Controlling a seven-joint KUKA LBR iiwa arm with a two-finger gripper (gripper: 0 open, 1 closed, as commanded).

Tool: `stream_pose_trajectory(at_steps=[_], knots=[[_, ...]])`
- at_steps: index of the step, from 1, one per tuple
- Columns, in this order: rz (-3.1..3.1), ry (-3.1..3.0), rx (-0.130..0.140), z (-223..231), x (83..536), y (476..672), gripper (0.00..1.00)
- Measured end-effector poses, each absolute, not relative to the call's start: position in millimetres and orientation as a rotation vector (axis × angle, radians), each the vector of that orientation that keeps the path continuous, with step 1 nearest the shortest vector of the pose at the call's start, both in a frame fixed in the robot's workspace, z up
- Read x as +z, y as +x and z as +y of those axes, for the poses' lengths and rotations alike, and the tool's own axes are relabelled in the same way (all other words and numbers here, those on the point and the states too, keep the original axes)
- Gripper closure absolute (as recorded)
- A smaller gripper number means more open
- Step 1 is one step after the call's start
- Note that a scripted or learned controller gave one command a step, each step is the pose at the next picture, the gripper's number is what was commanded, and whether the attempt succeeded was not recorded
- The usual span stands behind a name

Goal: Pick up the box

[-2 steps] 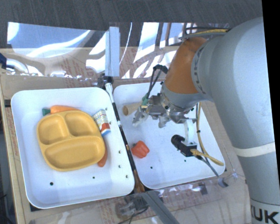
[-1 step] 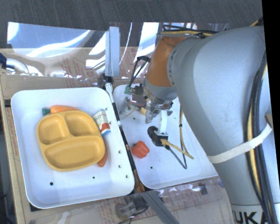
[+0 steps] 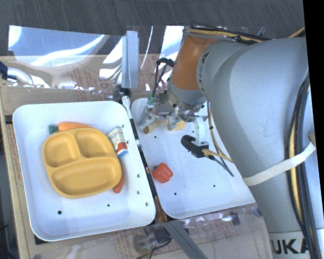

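Box (image 3: 117, 141) lies in the left bin (image 3: 36, 218), touching the yellow tray's (image 3: 82, 162) right edge, not yet lifted. Pincer (image 3: 161, 112) hangs over the right bin's (image 3: 214, 198) far corner, well apart; whether it is open, I cannot tell.

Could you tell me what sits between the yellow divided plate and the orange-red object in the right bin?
In the camera view, the small tube-like container beside the yellow divided plate, then the bins' adjoining rims, lie before the orange-red object.

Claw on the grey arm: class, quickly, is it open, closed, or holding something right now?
Claw: cannot be told. It sits low at the top left corner of the right bin, and its tips are too small and cluttered to read.
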State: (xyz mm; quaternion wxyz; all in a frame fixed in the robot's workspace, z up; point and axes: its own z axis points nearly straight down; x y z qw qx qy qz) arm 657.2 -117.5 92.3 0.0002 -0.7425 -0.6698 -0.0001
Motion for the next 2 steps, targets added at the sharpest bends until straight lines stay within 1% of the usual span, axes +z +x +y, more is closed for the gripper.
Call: stream_pose_trajectory(at_steps=[1, 2], knots=[[-2.107, -2.32, 0.01, -116.0, 100.8, 655.7, 1.0], [-2.522, -1.876, 0.0, -83.9, 193.1, 645.7, 1.0]])
